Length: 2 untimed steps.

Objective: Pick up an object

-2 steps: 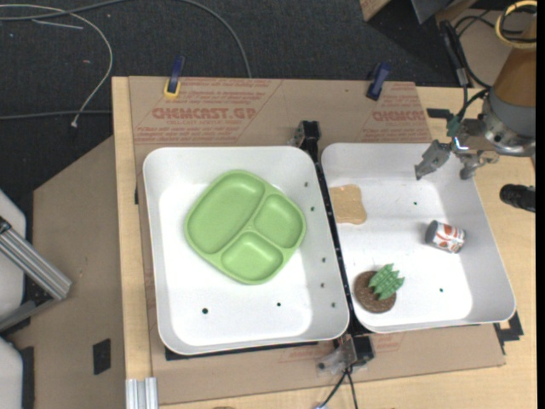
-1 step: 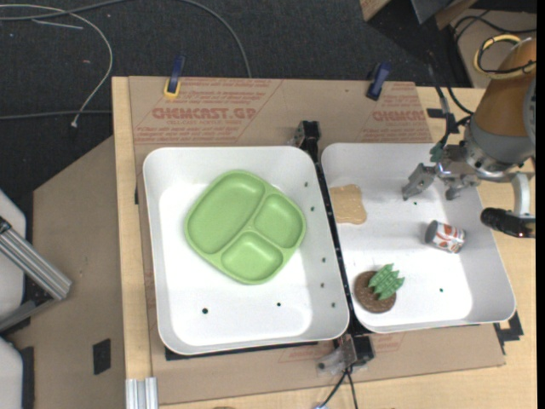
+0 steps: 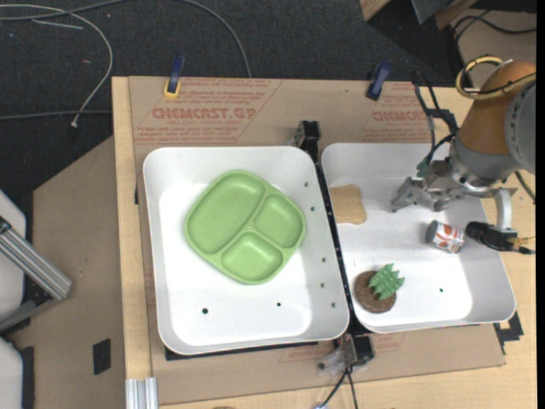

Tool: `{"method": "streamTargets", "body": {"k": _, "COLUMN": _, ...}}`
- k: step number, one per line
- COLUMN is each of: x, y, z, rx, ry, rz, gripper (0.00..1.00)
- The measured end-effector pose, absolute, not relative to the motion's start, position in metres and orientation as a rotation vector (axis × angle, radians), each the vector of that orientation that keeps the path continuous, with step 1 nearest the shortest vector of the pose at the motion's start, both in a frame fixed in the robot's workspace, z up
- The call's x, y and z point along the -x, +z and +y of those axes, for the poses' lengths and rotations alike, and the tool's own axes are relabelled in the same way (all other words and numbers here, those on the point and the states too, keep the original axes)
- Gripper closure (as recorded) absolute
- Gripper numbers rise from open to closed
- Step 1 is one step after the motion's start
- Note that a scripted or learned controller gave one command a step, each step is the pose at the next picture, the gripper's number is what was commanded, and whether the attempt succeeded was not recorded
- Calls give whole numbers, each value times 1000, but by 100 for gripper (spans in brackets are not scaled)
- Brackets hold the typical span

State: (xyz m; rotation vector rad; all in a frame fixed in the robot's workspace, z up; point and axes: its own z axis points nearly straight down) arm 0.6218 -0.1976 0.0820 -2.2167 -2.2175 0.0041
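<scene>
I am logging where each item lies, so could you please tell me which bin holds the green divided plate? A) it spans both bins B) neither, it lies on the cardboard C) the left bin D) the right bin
C: the green plate lies flat wholly within the left bin, while the right bin holds the can, the small plant and a tan piece.

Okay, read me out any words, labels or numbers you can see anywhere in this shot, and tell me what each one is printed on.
"CHEMCAST GP", red print on the brown board behind the left bin.
Matching red print on the board behind the right bin, partly covered by cables; too blurred to read fully.
Label on the small can in the right bin: too small to read.
</scene>
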Motion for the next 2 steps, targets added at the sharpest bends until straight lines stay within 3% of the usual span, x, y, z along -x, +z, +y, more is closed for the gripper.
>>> {"method": "streamTargets", "body": {"k": 1, "x": -624, "y": 97, "z": -198, "rx": 2220, "ry": -2, "rz": -2223, "gripper": 100}}
{"method": "streamTargets", "body": {"k": 2, "x": -621, "y": 161, "z": -202, "rx": 2227, "ry": -5, "rz": -2225, "gripper": 100}}
